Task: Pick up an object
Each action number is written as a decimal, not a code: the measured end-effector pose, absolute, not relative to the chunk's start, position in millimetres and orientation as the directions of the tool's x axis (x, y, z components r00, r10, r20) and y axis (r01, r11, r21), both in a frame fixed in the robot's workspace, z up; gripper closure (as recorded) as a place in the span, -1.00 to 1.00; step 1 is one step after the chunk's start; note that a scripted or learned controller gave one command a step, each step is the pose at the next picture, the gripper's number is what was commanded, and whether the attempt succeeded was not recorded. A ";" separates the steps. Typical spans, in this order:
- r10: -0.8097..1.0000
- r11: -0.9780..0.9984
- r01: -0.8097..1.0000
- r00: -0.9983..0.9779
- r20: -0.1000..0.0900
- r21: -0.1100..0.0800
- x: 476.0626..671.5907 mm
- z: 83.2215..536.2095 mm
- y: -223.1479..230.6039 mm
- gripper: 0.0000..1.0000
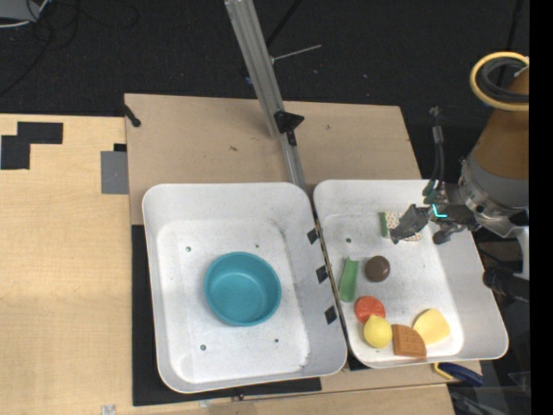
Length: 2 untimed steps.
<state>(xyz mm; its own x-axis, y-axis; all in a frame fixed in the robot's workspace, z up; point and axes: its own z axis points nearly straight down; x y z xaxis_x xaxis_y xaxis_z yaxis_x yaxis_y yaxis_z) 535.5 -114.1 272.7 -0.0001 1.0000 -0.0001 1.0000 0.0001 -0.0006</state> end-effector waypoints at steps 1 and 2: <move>1.000 0.000 1.000 0.000 0.000 -0.001 535.5 272.6 -114.1 -1.00; 1.000 0.000 1.000 0.000 0.000 -0.005 525.3 222.7 -116.6 -1.00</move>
